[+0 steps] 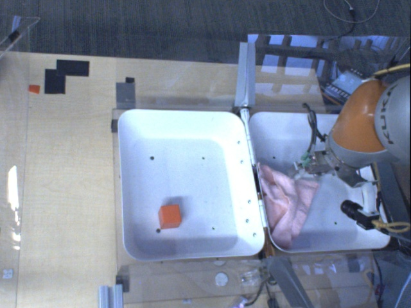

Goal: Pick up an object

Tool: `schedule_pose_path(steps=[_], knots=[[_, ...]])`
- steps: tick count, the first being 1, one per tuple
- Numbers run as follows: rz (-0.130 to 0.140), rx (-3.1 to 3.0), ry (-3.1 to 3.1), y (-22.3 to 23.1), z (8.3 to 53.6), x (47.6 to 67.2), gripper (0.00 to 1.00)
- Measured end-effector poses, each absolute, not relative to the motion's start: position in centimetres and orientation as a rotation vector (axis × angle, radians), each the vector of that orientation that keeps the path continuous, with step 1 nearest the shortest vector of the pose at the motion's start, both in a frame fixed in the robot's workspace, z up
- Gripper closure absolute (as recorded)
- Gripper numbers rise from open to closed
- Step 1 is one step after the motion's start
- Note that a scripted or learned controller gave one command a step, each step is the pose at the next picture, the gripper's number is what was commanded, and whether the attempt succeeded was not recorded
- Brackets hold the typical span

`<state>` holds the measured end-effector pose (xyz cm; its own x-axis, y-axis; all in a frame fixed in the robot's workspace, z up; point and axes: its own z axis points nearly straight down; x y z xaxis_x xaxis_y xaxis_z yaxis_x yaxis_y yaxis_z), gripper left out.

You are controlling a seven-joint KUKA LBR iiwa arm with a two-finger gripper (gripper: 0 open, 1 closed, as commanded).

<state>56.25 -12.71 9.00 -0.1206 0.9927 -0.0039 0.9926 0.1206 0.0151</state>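
Pink cloth [286,201] lies bunched at 9 o'clock in right bin [334,236]; gripper [313,163] at its 1 o'clock edge, grip state unclear. Risk: soft folds slip, pinch misses. Orange block [170,216] sits in left bin [186,133].

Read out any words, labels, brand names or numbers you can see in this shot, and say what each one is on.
"KU": dark letters running down the grey arm at the frame's right edge, cut off there, so the rest cannot be read.
No other text is readable: none on the two white bins, the orange block, the pink cloth or the bench.
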Motion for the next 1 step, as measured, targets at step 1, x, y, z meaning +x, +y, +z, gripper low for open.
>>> schedule_pose_path(steps=[1], knots=[[0.015, 2.020, 2.385, -12.53, 9.08, 51.02, 0.00]])
